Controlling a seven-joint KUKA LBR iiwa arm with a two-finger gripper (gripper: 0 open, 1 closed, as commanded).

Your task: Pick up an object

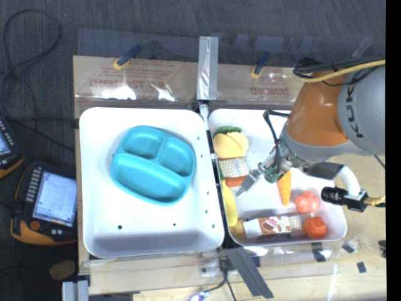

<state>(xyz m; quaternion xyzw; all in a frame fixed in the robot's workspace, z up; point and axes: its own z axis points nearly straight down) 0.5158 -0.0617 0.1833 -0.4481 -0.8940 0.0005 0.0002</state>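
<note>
While the gripper (255, 179) is held low over the right bin (336, 231), the approach step is judged to be in hand: nothing is seen between its fingers, so no object has been picked yet. The fingers appear slightly parted, tips aimed down-left at the patterned item (231, 167) and the small orange piece (232, 182) just below it, close by; contact cannot be confirmed.

Candidate objects are all found in the right bin: a yellow plush piece (230, 144) at the top left, a carrot (285, 187) just right of the gripper, a peach-coloured fruit (306, 201), a red tomato (316, 227), a flat packet (276, 225) along the lower wall. A blue divided plate (153, 163) lies in the left bin (100, 231).

Next move is judged to need a short descent, centring on one item, then closing.

Arm (326, 121) is reached in from the right, wrist angled down-left.
</note>
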